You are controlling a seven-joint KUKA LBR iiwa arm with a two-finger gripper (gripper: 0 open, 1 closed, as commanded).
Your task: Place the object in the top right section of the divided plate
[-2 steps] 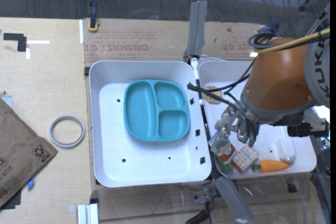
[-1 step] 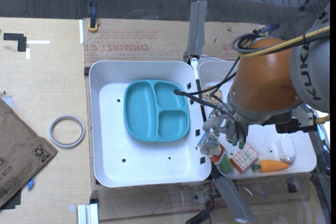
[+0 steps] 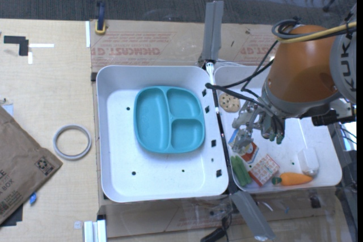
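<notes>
Gripper [image 3: 248, 132] hovers among cookie [image 3: 228, 102], carrot [image 3: 295, 179], carton [image 3: 264, 170].

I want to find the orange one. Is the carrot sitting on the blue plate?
No, the carrot lies in the right bin, while the blue plate sits in the left bin.

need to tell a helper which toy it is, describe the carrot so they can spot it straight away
Look in the right-hand shallow white bin, along its near edge. The small orange plastic carrot lies there on its side, right of a red-and-white patterned box; it is the only orange, tapered piece among them.
</notes>
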